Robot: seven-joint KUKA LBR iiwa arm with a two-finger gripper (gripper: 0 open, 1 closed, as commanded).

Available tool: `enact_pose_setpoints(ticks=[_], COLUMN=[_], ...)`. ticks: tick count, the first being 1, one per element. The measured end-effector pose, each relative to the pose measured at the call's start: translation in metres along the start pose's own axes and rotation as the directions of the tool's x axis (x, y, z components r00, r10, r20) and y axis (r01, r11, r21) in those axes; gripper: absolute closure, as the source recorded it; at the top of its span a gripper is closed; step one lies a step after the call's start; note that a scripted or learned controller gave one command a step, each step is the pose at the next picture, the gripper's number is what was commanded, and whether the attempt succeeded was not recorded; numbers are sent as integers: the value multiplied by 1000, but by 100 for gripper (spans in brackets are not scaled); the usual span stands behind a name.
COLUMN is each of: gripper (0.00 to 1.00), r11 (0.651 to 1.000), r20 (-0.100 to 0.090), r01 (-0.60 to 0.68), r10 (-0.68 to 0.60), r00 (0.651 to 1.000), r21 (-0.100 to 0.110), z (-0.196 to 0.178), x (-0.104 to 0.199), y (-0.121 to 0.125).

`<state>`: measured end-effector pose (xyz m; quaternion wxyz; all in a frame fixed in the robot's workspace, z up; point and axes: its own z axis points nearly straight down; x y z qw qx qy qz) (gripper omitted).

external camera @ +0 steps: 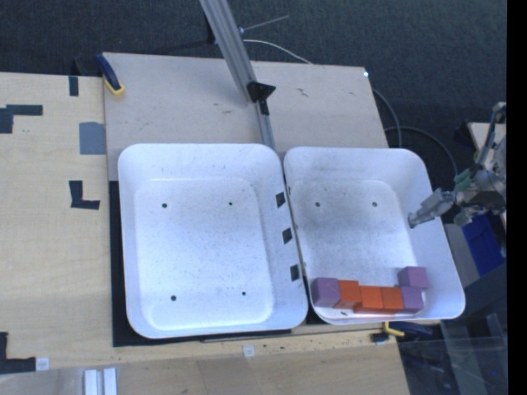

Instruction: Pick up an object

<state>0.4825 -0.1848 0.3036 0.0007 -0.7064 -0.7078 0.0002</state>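
Along the front wall of the right bin [354, 161] lies a row of small blocks. A purple block [326, 290] is at its left end, then two orange blocks [349, 293] [380, 299]. At the right end, one purple block [413, 277] sits just behind another [412, 299]. My gripper [422, 213] hangs over the bin's right rim, about mid-way along it, well behind the blocks and apart from them. It is small and blurred here. Nothing shows in it.
The left bin [136, 171] stands beside the right one, their rims touching. A slanted aluminium rail [226, 31] reaches down to the back of the seam between them. A blue-and-yellow clamp [109, 74] lies at the bench's back left, another [399, 330] by the right bin's front.
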Motion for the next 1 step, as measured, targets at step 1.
enact_pose_setpoints(ticks=[1], gripper=[0], r11=[1000], r20=[1], r01=[2], r10=[-2], r00=[1000], r21=[-5], z=[-37], x=[16], y=[14])
